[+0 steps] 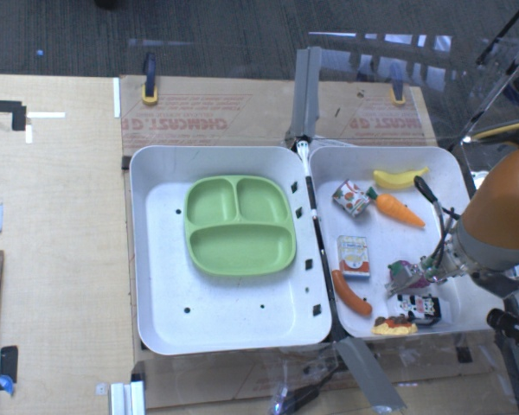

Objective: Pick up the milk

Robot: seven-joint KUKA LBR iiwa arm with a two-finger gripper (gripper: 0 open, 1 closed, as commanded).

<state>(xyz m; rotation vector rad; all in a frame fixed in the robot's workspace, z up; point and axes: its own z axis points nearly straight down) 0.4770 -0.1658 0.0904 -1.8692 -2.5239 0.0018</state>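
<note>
The milk [418, 308] looks like a small black-and-white patterned carton lying near the front of the right bin [464, 173]. My gripper [406, 276] hangs just above and slightly left of it, at the end of the grey arm with its orange band [502, 201] reaching in from the right. From this angle the gripper and the carton look very close, and I cannot tell whether they touch.
The right bin also holds a banana [400, 177], a carrot [400, 210], a white carton with red and green print [350, 199], a juice box [354, 256], a sausage [352, 292] and a pizza slice [393, 325]. A green divided plate [240, 224] lies in the left bin [156, 318].
</note>
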